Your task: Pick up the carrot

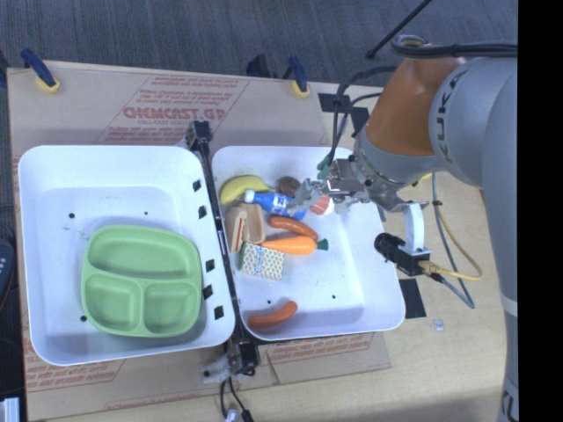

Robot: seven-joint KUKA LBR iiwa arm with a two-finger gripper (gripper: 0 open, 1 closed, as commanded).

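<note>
Carrot lies flat mid right bin, green top pointing away from the green tray. It's packed in: a sausage touches its far side, a patterned packet touches its tray-side end, a hot dog sits just beyond that.

Risk: that crowding. Fingers coming down across the carrot would likely land on the sausage or pinch both, and a glancing touch could roll the carrot off or shove it under the packet. Smooth tapered body, so an off-centre grip could squirt it out.

Gripper hangs over the far part of that bin, beside a small red-and-white thing and a blue bottle. Carrot is nearer the camera and a bit tray-side of it, apart, no contact. Can't tell how the hand is set; it's too cluttered.
</note>
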